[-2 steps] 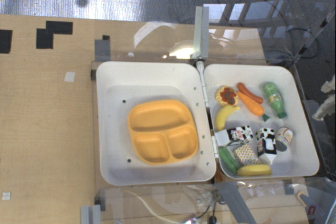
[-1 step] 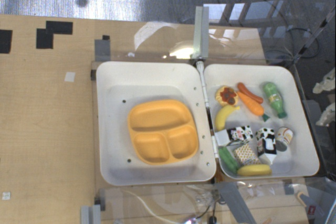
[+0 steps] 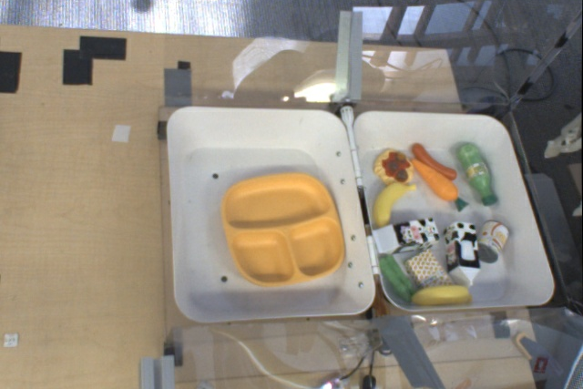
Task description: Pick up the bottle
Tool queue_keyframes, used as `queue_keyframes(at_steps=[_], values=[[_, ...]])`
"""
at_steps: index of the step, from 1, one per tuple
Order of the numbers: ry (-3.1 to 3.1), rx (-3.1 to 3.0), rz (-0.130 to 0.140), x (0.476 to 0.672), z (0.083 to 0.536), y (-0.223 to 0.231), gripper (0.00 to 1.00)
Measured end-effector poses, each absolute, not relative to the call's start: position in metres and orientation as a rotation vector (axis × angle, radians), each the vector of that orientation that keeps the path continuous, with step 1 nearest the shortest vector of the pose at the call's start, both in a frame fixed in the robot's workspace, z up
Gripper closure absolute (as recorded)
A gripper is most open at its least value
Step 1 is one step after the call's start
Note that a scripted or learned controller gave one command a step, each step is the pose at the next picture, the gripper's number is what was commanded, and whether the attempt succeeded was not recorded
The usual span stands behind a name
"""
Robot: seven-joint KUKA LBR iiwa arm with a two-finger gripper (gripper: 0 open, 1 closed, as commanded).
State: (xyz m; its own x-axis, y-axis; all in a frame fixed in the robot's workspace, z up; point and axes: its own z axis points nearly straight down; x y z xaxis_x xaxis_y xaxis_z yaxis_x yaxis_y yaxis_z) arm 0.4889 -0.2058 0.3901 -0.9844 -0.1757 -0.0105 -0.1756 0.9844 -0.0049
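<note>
A green bottle (image 3: 475, 172) lies on its side near the upper right corner of the right bin (image 3: 519, 196), its cap end pointing toward the bin's front. It sits just right of an orange carrot (image 3: 440, 184) and a red sausage (image 3: 434, 161). Nothing touches the bottle from above.
The right bin also holds a small pizza (image 3: 394, 166), two bananas (image 3: 391, 200) (image 3: 441, 294), cow-patterned cartons (image 3: 463, 247), a can (image 3: 494, 237), a green vegetable (image 3: 395, 276). The left bin (image 3: 196, 223) carries a yellow divided plate (image 3: 281, 226).
</note>
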Motion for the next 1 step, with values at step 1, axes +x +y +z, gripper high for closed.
queue_keyframes(at_steps=[1], values=[[3.016, -0.845, -0.008, 0.4960, 0.4024, -0.2057, 0.00]])
